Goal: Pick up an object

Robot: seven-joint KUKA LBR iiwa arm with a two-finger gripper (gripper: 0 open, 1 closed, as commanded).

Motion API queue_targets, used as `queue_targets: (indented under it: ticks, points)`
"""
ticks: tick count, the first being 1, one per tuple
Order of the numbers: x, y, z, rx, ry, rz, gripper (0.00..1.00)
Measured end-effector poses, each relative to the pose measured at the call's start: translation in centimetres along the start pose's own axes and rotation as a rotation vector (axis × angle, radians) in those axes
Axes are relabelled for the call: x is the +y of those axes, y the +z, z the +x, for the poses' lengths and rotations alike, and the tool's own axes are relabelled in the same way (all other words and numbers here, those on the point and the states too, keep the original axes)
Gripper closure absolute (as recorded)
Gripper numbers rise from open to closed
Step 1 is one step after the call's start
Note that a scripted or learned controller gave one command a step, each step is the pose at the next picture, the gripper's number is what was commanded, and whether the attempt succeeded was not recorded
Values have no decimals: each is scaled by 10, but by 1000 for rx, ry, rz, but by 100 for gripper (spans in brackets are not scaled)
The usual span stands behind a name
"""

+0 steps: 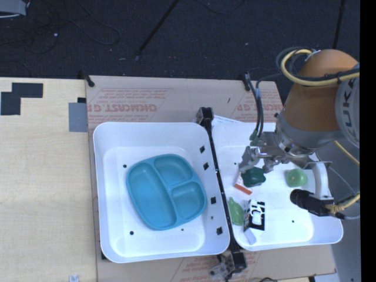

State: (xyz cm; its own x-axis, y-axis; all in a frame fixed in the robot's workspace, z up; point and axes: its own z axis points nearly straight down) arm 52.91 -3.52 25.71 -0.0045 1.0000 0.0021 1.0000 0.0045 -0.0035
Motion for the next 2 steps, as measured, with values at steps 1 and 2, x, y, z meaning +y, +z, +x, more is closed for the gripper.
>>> queue_targets:
  ticks: [1, 2]
  points:
    - [-2, 16, 56, -1, 1, 1, 100]
    - [-4, 30, 110, -1, 0, 3, 100]
